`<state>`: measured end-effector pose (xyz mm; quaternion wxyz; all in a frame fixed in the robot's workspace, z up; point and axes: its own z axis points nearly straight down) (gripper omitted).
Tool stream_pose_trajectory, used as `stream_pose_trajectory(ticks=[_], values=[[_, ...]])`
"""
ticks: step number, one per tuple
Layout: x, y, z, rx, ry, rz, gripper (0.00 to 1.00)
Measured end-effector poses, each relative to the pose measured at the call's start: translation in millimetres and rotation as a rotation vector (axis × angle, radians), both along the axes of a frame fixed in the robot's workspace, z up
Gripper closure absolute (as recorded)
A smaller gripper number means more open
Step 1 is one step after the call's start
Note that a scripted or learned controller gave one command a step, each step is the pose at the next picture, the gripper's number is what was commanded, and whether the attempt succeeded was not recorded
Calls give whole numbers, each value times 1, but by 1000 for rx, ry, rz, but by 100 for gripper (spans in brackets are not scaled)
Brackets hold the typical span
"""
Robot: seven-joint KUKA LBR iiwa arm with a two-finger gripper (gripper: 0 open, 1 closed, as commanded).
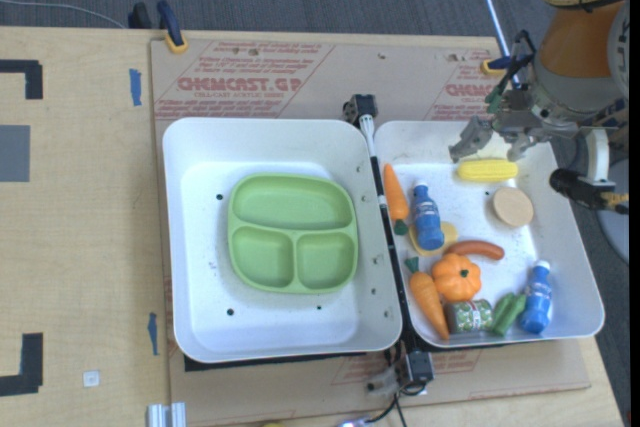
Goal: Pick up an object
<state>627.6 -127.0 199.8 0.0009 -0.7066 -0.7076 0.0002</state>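
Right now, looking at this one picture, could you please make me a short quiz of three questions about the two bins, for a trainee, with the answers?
1. True or false: the green divided plate lies in the left bin.
2. How many blue bottles are in the right bin?
3. Which item lies nearest the gripper?
A) the corn cob
B) the small pumpkin
C) the round wooden disc

Key
1. True.
2. Two: one blue bottle near the divider between the bins, another blue bottle at the near right corner.
3. A. The corn cob lies just below the gripper in the view.
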Motion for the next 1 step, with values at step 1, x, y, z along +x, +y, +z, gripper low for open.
stream_pose_trajectory(ticks=[1], values=[[-15, 28, -106, -1, -1, 0, 0]])
